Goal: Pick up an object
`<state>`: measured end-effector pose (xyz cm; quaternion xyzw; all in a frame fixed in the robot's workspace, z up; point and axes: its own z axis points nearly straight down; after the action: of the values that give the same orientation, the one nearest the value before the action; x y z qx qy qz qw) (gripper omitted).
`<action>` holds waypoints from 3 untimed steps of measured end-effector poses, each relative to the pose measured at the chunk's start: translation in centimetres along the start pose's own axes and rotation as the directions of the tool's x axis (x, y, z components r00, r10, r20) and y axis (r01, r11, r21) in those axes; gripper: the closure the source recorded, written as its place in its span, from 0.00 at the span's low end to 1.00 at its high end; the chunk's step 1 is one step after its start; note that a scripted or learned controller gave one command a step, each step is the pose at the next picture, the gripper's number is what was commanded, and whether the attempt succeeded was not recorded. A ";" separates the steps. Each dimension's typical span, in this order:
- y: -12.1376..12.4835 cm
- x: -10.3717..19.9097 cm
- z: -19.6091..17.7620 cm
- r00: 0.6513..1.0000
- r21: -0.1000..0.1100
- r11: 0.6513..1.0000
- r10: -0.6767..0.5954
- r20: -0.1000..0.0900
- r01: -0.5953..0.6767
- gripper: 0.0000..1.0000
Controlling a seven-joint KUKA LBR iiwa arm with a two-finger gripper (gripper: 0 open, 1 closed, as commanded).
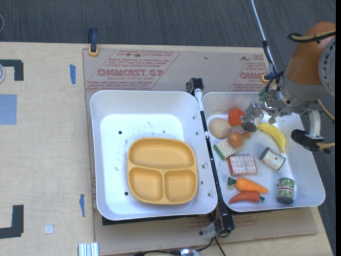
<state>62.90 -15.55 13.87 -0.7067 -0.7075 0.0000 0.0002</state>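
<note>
The right bin (314, 188) holds several small toy foods. My gripper (252, 119) hangs low over the bin's upper part, reaching in from the right. It sits between a red tomato (236, 114) on its left and a yellow banana (274, 135) on its right. A beige egg-shaped piece (219, 127) and a small orange-brown piece (236, 138) lie just left of and below it. Nothing is visibly lifted.
Lower in the right bin lie a waffle piece (224, 149), a pink box (243, 165), a tipped white can (272, 159), a carrot (251, 185), a red chili (246, 197) and a green can (285, 190). The left bin (106, 143) holds a yellow divided tray (162, 170).
</note>
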 end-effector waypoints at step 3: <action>-5.7 5.4 4.9 1.000 -0.018 1.000 0.004 0.007 -0.004 1.00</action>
<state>57.15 -10.17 8.97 -0.7081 -0.7060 -0.0037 -0.0087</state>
